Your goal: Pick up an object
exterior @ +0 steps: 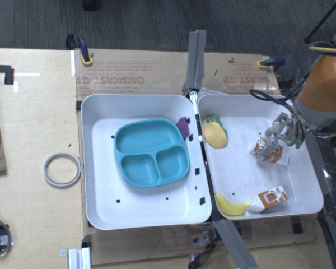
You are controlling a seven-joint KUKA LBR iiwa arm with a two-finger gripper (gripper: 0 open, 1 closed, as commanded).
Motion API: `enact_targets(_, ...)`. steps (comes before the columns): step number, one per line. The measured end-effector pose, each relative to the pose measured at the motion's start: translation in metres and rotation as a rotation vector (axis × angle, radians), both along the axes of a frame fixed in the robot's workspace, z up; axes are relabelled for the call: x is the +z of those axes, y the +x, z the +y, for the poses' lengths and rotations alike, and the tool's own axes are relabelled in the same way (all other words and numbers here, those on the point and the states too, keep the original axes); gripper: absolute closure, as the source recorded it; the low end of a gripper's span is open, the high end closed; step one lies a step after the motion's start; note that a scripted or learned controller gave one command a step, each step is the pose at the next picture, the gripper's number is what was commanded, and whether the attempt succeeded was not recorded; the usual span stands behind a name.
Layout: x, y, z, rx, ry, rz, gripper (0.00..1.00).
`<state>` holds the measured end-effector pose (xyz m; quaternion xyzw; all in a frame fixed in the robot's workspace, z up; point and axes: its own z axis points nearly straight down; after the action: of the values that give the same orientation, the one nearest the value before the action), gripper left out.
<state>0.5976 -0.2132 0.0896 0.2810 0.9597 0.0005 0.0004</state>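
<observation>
Banana [232,205] and a small orange-white carton [273,198] sit at the near edge of the right bin [241,167]; a yellow-green fruit [215,133] is by the divider. Arm's fingers [280,132] hang over the bin's far-right part, w/ a small crumpled orange-white packet [268,150] just below-left of the tips, touching or nearly so. Can't tell if they're spread or clenched, or gripping it. Left bin [101,195] has a blue tray [152,153].

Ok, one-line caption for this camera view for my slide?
Gripper over a small orange-and-white packet in the right bin; blue tray in the left bin.
</observation>
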Motion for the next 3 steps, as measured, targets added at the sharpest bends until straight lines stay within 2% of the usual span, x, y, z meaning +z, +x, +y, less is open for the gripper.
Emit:
enact_targets(1,0.0,0.024,-0.008,0.082,-0.001,-0.001,0.0)
enact_targets(2,0.001,0.051,-0.003,0.176,-0.001,-0.002,0.0)
enact_targets(3,0.008,0.053,-0.004,0.173,0.0,-0.004,1.0)
